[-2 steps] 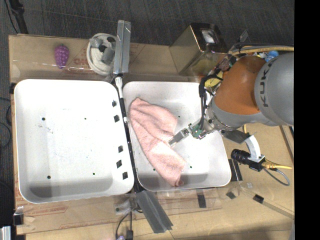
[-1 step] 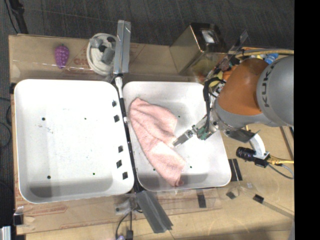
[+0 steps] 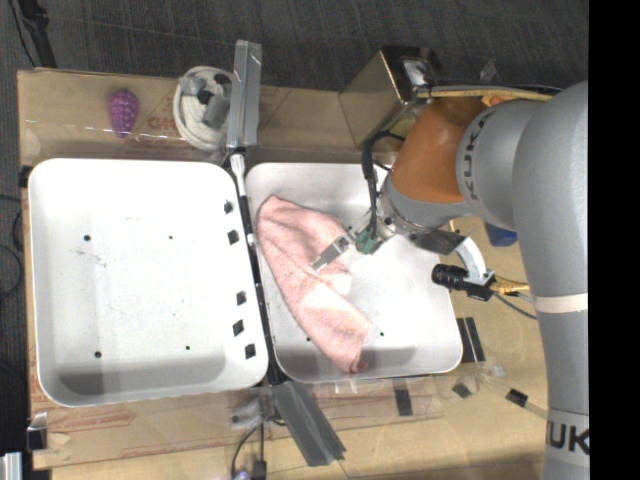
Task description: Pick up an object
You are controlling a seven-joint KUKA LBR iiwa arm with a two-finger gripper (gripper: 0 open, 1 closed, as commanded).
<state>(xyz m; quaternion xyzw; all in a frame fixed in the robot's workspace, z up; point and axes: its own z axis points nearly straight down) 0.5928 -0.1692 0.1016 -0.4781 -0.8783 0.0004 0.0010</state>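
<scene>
Camera view: arm over the right bin (image 3: 420, 183), gripper (image 3: 335, 255) low above a pink towel (image 3: 310, 283).
The towel lies crumpled in that bin's left half, long axis running upper-left to lower-right. Finger opening cannot be determined; the gripper's tip meets the cloth mid-length.

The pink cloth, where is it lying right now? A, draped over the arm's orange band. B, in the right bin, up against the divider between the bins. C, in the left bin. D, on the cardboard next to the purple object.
B: the pink cloth lies inside the right bin, running from near the central divider diagonally down toward the bin's front wall, with the gripper right over it.
</scene>
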